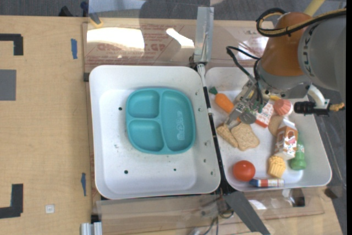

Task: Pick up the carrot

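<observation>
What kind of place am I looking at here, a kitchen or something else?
Probably a robot test bench, not a kitchen: a grey arm reaches over two white bins, one holding a teal divided plate, the other toy food like a carrot.

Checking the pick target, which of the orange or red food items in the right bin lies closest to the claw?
The carrot, lying just left of the claw near the bin's upper left. The red tomato sits much farther off, toward the bin's front edge.
</observation>
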You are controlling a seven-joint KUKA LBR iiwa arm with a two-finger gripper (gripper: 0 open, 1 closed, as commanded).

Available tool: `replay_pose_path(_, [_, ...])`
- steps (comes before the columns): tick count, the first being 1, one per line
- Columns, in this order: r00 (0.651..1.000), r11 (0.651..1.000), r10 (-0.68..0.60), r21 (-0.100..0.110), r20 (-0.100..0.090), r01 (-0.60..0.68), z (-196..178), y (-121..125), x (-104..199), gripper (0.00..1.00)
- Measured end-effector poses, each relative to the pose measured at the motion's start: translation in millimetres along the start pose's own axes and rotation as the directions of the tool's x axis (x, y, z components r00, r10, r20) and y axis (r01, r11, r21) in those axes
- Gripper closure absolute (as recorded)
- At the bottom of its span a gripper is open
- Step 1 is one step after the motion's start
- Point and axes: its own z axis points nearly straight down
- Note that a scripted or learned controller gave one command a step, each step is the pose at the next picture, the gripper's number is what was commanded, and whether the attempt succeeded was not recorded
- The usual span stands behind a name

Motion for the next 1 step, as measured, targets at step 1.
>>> replay_pose_path(1, [1.000,1.000,-0.004,-0.004,0.009,0.004,-13.7,2.7,-2.0,1.00])
